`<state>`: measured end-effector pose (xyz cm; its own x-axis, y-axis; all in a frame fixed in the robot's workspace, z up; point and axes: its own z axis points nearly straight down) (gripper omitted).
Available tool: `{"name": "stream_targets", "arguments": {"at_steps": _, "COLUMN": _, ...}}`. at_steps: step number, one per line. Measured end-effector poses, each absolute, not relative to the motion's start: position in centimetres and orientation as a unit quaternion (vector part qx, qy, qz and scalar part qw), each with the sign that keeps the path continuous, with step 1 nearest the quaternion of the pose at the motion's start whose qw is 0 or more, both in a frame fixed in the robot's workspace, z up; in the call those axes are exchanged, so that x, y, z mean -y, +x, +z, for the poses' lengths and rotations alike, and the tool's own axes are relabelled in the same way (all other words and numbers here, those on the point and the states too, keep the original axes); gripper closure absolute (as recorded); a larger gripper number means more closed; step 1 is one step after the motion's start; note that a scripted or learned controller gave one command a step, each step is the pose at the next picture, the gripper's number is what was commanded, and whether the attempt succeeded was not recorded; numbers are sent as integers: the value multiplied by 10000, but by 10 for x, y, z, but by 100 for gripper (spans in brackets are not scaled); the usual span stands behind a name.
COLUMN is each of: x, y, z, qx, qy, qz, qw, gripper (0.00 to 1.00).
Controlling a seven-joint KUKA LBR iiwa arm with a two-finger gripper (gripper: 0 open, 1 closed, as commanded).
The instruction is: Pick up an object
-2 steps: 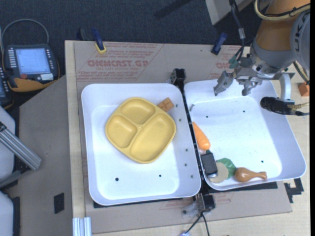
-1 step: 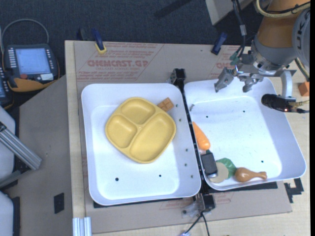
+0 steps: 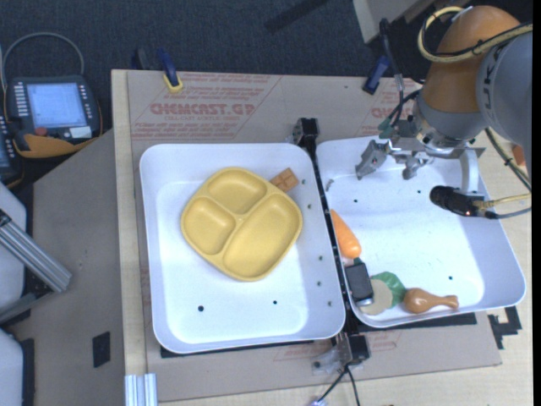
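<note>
My gripper [image 3: 390,161] hangs over the far part of the right bin [image 3: 473,252], open, its two grey fingers spread wide and nothing between them. An orange carrot [image 3: 345,235] lies against that bin's left wall, below and left of the gripper. Along the near edge lie a black block [image 3: 359,281], a beige disc [image 3: 378,299], a green piece [image 3: 392,281] and a brown drumstick [image 3: 428,299]. All of these sit well apart from the gripper.
The left bin [image 3: 169,294] holds a yellow divided plate [image 3: 243,222], with a small brown block [image 3: 285,178] at its far right corner. A black clamp [image 3: 305,131] sits at the far end of the wall between the bins.
</note>
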<state>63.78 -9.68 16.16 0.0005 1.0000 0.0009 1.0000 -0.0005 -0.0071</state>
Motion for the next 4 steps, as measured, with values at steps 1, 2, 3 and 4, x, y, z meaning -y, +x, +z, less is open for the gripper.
{"name": "stream_targets", "arguments": {"at_steps": 1, "x": 104, "y": 641, "z": 115, "qx": 7067, "qy": -7075, "qz": 16, "qw": 22, "gripper": 0}}
{"name": "stream_targets", "arguments": {"at_steps": 2, "x": 105, "y": 642, "z": 87, "qx": 7071, "qy": -7071, "qz": 4, "qw": -12, "gripper": 0}}
{"name": "stream_targets", "arguments": {"at_steps": 3, "x": 105, "y": 644, "z": 101, "qx": 7069, "qy": -7073, "qz": -19, "qw": -52, "gripper": 100}}
{"name": "stream_targets", "arguments": {"at_steps": 4, "x": 115, "y": 649, "z": 157, "qx": 7069, "qy": -7073, "qz": -18, "qw": -34, "gripper": 100}}
